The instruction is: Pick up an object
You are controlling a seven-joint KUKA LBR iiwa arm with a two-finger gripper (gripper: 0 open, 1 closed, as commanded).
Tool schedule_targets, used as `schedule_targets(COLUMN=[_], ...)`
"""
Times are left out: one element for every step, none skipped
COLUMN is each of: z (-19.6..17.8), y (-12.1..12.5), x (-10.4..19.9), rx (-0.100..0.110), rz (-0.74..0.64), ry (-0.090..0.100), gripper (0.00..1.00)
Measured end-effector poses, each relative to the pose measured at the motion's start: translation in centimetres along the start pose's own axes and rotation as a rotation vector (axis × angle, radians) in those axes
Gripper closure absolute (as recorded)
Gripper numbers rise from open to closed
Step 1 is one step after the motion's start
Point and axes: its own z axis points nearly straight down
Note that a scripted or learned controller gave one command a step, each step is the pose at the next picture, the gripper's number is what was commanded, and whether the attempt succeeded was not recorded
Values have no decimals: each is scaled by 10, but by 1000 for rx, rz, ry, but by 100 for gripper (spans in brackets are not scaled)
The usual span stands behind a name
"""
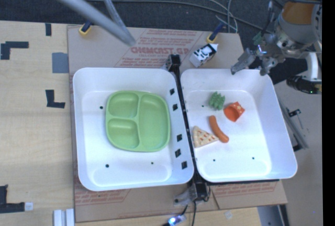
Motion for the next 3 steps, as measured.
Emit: schedule_targets(z=[-9, 34, 81], y=[2, 5, 3], x=[1, 2, -4], rx=[-13, -11, -10], rz=[-3, -4, -3], ry=[-2, -3, -4], gripper=[0, 0, 0])
